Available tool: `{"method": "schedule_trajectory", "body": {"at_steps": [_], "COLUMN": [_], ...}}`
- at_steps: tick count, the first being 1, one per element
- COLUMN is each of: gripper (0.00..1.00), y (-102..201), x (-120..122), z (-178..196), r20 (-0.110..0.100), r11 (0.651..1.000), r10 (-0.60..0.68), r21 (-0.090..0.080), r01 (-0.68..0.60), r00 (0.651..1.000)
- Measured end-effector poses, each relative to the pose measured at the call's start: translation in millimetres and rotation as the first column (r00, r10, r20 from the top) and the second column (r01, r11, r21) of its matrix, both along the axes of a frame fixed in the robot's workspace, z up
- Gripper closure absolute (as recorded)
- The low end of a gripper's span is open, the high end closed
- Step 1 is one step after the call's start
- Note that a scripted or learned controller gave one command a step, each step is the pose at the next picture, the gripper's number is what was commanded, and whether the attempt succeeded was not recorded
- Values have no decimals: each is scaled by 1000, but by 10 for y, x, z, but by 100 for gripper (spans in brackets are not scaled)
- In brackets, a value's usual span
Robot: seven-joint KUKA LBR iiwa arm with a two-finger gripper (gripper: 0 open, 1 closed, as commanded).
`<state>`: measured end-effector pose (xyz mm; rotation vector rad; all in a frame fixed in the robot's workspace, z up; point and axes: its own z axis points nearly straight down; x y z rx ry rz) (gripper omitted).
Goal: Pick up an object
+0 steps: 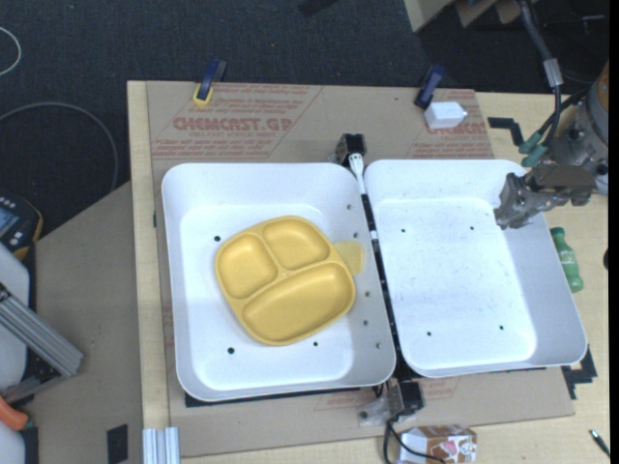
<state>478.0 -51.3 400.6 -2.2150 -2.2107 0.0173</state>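
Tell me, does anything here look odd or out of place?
Only small things. The yellow divided plate lies askew in the left bin, turned at a slant to its walls. A green object lies outside the right bin, by its right rim, below the pincer. Nothing looks spilled or broken.

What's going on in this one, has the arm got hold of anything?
Nothing is visibly held. The gripper sits over the right rim of the right bin, at the camera view's right side. The only object in the bins is a yellow divided plate, lying in the left bin, well away from the gripper. Whether the gripper is open or shut can't be made out from here.
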Motion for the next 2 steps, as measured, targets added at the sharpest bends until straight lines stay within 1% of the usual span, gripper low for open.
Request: {"method": "schedule_trajectory", "body": {"at_steps": [1,2], "gripper": [100,100], "y": [871,1446], "x": [7,17], "z": [-533,23], "r20": [8,24], "r11": [1000,1000], "r10": [11,9], "r21": [1,2], "r01": [-11,-9], "r00": [1000,1000]}}
